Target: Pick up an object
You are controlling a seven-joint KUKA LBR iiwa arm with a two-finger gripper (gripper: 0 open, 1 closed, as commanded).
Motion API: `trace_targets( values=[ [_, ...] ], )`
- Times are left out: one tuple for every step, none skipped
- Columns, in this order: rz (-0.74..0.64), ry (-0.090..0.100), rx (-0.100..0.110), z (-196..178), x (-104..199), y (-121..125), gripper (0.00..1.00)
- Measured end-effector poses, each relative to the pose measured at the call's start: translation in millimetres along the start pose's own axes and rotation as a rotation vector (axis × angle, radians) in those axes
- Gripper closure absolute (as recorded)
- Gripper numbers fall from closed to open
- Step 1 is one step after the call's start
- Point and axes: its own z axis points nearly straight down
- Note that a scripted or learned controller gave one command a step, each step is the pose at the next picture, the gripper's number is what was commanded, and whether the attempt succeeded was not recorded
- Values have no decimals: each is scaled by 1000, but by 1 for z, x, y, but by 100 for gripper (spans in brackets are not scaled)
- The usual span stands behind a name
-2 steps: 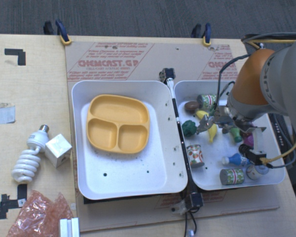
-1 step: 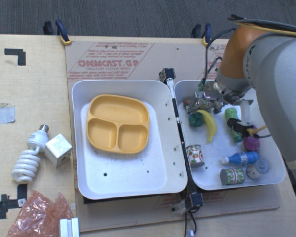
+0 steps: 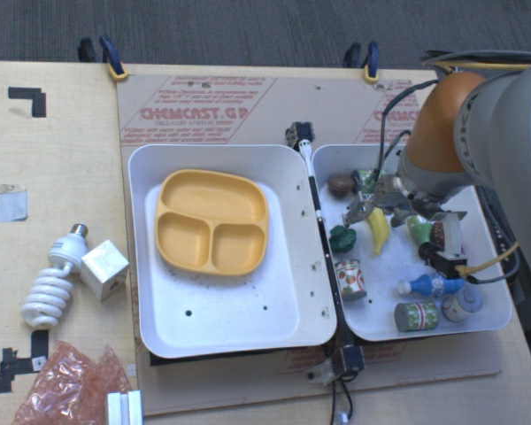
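Gripper hangs over right bin's crowded left side, above banana.

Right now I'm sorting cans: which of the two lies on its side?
The green-labelled can at the bin's front edge lies sideways; the red-labelled can stands.

A robotics laboratory is indicated. Two shallow white plastic bins are fixed to a pale cardboard-covered bench, clamped by blue-handled clips at twelve o'clock. A grey industrial arm with an orange band is seen at three o'clock.
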Motion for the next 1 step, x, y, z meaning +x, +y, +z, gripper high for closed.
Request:
trace_targets(
  values=[
    [-2,-1,0,-10,-1,0,100]
  ],
)
